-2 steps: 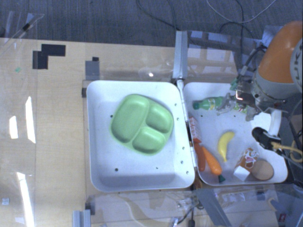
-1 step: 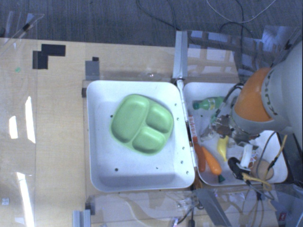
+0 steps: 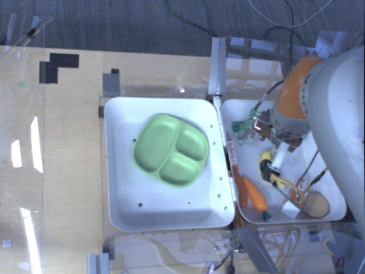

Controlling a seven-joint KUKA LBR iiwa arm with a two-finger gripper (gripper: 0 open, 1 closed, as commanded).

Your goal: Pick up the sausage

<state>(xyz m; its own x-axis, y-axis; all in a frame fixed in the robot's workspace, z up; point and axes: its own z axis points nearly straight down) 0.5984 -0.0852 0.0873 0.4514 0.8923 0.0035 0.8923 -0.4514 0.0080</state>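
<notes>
The sausage [image 3: 242, 190] is a short reddish-brown piece lying along the left wall of the right bin [image 3: 336, 213], near its front. An orange carrot [image 3: 256, 197] with a dark green tip lies right against it. My gripper [image 3: 255, 127] hangs over the back half of the right bin, under the orange-banded wrist, well behind the sausage and apart from it. Something small and green [image 3: 242, 126] shows at the gripper's left end; I cannot tell whether it is held.
A tan egg-shaped thing [image 3: 316, 205] lies in the right bin's front right corner, beside a small white piece [image 3: 290, 209]. The left bin [image 3: 120, 210] holds a green divided plate [image 3: 171, 149]. A metal divider [image 3: 226, 153] separates the bins.
</notes>
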